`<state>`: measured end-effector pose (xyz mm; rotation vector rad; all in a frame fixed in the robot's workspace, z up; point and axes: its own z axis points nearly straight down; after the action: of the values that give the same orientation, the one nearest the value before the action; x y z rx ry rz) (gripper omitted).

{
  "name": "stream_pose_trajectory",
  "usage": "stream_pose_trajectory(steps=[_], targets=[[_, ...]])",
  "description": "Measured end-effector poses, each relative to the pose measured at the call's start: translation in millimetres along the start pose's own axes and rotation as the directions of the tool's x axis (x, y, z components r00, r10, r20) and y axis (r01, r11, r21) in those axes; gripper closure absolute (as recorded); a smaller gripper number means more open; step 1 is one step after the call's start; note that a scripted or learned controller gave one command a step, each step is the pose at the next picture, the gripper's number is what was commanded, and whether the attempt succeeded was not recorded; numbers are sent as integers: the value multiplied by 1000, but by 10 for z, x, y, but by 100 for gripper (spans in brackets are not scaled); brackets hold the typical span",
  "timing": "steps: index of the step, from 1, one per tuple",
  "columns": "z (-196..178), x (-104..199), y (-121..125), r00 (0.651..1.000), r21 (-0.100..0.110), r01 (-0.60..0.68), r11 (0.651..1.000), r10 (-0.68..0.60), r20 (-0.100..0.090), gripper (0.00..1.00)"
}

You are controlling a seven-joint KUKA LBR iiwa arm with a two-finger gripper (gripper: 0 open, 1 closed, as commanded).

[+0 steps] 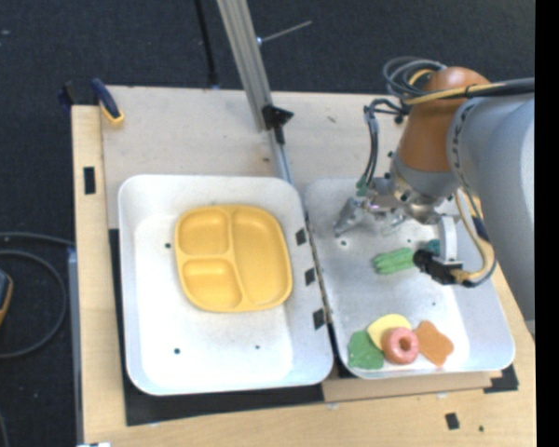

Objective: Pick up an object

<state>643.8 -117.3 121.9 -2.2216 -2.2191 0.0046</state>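
In the right bin [475,343], a green elongated piece [392,261] lies near the middle. At the front edge sit a green flat piece [361,352], a yellow round piece [388,327], a pink ring [402,345] and an orange piece [436,342], all close together. My gripper [347,218] hangs over the bin's back left area, up and to the left of the green elongated piece. It is open and holds nothing.
The left bin [149,343] holds a yellow divided plate [233,257]. A slanted metal pole [247,54] rises from the back, between the bins. The grey arm [489,184] and its cables cover the right bin's back right corner.
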Motion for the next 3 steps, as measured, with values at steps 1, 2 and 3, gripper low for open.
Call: stream_pose_trajectory(steps=[1,2,3], targets=[[219,-10,2,1000,-2,-2,1000,2,1,0],[88,-23,15,1000,-8,-5,1000,5,1,100],[-558,-17,69,1000,-11,4,1000,-4,1,100]])
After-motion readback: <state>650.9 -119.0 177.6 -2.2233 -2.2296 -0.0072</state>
